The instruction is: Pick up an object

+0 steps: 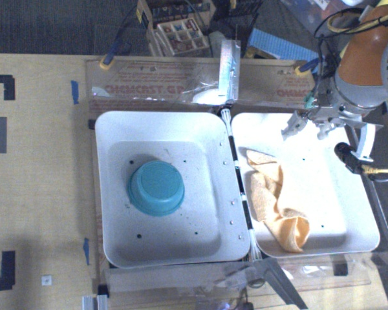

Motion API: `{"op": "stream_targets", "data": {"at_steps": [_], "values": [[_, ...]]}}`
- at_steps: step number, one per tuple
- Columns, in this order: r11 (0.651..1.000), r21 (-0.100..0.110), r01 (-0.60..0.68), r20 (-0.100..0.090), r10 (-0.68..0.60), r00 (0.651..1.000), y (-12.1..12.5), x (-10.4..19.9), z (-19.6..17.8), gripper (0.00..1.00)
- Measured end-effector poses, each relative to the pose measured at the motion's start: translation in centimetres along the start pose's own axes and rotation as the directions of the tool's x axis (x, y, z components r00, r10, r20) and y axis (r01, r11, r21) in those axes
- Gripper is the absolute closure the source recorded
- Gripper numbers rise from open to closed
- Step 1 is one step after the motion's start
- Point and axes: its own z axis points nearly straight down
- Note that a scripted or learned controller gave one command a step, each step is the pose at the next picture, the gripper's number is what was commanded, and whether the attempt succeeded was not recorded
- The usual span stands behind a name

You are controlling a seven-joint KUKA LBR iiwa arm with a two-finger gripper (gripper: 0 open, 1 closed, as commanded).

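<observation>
Pincer (308, 127) hangs open above right bin's (323, 237) far edge, holding nothing.

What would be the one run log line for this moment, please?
gripper: open, holds nothing, above right bin far edge | cloth: crumpled, right bin, left side | blue bowl: upside down, left bin

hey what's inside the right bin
A crumpled tan cloth lies along the right bin's left side. Anything under the cloth is hidden.
</observation>
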Motion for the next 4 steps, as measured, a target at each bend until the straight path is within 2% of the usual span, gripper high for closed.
{"op": "stream_targets", "data": {"at_steps": [1,2,3,4], "values": [[1.0,-0.004,0.002,0.001,-0.002,1.0,0.1,0.0,-1.1,1.0],[1.0,-0.004,0.002,0.001,-0.002,1.0,0.1,0.0,-1.1,0.0],[0.977,-0.001,0.215,0.0,-0.215,0.977,-3.6,3.9,8.7,0.0],[0.977,-0.005,0.211,0.002,-0.211,0.977,-3.6,3.6,7.7,1.0]]}}
